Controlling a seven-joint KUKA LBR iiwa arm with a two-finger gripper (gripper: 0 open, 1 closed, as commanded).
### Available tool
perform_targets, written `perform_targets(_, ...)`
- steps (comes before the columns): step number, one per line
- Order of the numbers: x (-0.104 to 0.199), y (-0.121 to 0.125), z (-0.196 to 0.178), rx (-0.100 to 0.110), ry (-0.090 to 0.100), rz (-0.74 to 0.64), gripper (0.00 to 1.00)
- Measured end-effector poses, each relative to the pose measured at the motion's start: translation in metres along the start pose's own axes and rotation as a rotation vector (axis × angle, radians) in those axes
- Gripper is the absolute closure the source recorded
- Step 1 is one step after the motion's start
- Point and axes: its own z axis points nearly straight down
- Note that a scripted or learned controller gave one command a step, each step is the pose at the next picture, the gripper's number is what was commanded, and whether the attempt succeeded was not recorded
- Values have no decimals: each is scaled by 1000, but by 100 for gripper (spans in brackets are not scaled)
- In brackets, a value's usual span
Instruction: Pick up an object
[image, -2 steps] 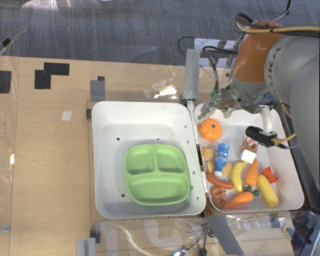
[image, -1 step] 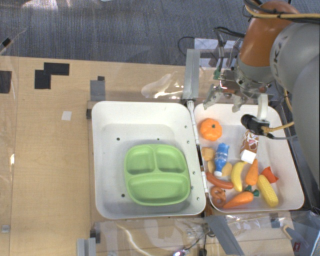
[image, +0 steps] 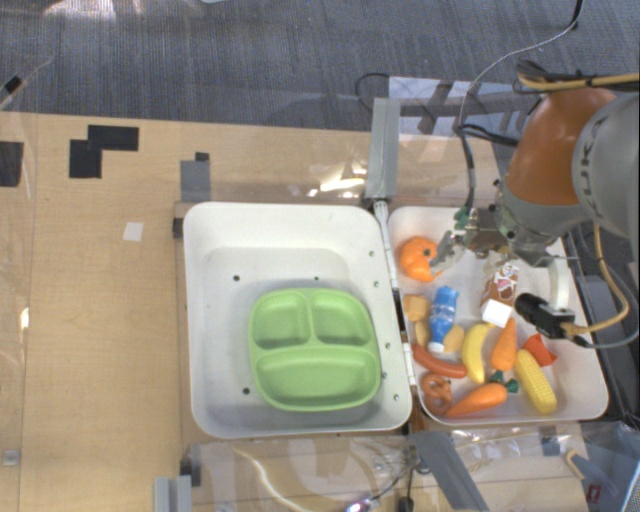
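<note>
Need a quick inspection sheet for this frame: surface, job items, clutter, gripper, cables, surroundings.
Surface: wooden bench bearing left bin and right bin, side by side.
Job's things: toy food heaped in the right bin, including orange, blue bottle, banana, carrot, corn cob.
Clutter: green divided plate in the left bin.
Gripper: gripper low over the right bin beside the orange; finger state unclear.
Cables: black cable looping to the arm.
Surroundings: black marks on the bench; grey floor beyond.
</note>
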Motion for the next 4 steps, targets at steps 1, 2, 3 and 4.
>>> perform_targets(1,-27,-10,93,-18,-1,35,0)
perform_targets(2,-25,-7,84,-18,2,33,100)
perform_targets(3,87,-50,-1,-2,1,-165,100)
perform_targets(4,70,-93,1,2,1,34,100)
